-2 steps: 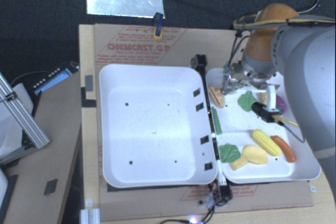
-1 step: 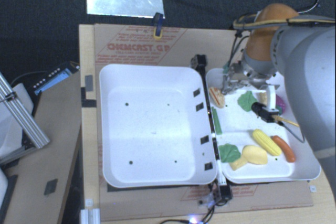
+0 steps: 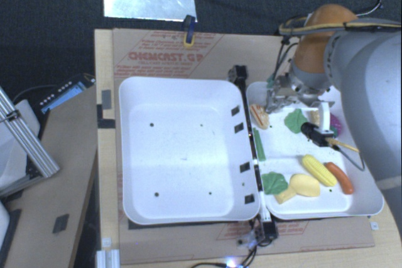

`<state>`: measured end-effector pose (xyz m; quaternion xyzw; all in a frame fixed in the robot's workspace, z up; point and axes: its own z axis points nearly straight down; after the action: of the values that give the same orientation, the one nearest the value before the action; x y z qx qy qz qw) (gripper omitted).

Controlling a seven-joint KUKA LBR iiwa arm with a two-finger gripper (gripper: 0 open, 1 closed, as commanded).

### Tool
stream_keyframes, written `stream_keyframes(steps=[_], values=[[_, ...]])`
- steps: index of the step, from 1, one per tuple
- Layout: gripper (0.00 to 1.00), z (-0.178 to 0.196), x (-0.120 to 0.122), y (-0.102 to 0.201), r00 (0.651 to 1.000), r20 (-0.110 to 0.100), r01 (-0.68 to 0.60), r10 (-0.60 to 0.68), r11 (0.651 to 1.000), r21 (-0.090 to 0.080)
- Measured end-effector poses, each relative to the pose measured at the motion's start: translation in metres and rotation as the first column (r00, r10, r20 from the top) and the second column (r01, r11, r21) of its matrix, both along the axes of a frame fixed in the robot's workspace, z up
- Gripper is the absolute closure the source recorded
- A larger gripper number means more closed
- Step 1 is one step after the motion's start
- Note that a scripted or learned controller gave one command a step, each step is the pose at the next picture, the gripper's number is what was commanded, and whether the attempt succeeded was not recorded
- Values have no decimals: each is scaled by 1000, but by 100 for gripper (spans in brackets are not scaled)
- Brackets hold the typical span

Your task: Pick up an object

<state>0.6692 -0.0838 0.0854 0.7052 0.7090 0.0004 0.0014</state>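
One gripper [image 3: 272, 102]: low over the far left part of the right bin [image 3: 370, 198], at the end of the grey arm that comes in from the view's right. I cannot tell whether it is clenched or released.
Bun toy [image 3: 259, 115]: a tan, striped piece in the far left part of the right bin, close to its left wall and just beside the gripper tip. I cannot tell if the two touch.
Green leaf [image 3: 294, 120]: flat on the floor of the right bin, in the middle of its far half.
Purple piece [image 3: 336, 125]: in the far right part of the right bin, partly hidden by the robot. Its shape is not clear.
Green stick [image 3: 258, 144]: lies along the left wall of the right bin, about halfway down this wall.
Yellow corn [image 3: 319, 171]: in the near half of the right bin, lying at a slant.
Orange sausage [image 3: 340, 177]: just beside the yellow corn, on the side of the bin's right wall.
Yellow pear [image 3: 301, 186]: close to the near wall of the right bin, about at its middle.
Second leaf [image 3: 273, 182]: in the near left corner of the right bin, touching the yellow pear.
Left bin [image 3: 135, 135]: stands side by side against the left wall of the right bin.
Cardboard sheet [image 3: 163, 54]: under the right bin and its neighbour, with red print.
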Motion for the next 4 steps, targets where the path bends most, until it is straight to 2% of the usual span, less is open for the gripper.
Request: stream_keyframes(steps=[4], values=[[100,0,0,1,1000,0,0,0,1000,0]])
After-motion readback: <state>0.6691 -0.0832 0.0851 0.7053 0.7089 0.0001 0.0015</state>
